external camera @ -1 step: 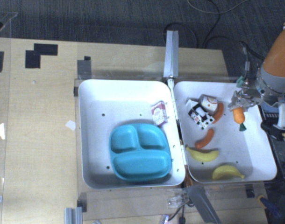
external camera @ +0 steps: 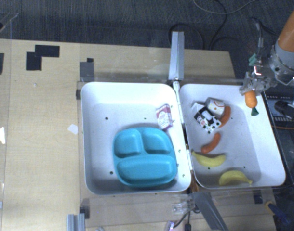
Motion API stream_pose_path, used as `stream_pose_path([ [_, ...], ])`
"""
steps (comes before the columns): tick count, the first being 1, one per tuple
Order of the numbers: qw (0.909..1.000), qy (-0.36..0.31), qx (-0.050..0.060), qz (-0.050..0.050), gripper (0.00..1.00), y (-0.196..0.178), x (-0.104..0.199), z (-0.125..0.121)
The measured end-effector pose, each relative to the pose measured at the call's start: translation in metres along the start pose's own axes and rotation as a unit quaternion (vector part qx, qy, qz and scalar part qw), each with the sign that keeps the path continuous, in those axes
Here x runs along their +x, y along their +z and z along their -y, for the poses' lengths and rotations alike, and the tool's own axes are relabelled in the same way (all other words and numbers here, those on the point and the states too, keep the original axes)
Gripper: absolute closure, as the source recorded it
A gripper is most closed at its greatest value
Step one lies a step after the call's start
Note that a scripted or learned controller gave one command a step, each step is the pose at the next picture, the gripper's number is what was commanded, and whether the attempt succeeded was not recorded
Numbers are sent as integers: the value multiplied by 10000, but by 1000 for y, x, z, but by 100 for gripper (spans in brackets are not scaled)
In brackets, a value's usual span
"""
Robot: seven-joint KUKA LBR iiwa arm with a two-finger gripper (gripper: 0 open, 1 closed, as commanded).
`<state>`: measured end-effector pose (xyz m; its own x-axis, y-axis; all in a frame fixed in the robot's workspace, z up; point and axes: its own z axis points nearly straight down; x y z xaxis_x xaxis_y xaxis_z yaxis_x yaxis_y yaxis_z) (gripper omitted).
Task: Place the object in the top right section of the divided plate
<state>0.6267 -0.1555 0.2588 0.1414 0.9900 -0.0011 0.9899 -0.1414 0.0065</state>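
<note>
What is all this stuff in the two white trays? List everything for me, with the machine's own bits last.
bins: 2, white, side by side on the bench
divided plate: 1, blue, left bin
packet: 1, red and white, left bin, above the plate
toy: 1, black and white, right bin
sausages: 2, red-orange, right bin, one beside the toy
bananas: 2, yellow, right bin, near edge
carrot: 1, orange, between the gripper's fingers over the right bin
gripper: 1, grey, upper right
arm: 1, grey with orange band, right
</note>
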Motion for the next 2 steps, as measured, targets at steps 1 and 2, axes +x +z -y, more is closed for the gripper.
stream_pose_path([
  [1,9996,268,4,-10,100,-27,115,-19],
  [2,10000,41,18,-9,100,23,179,-17],
])
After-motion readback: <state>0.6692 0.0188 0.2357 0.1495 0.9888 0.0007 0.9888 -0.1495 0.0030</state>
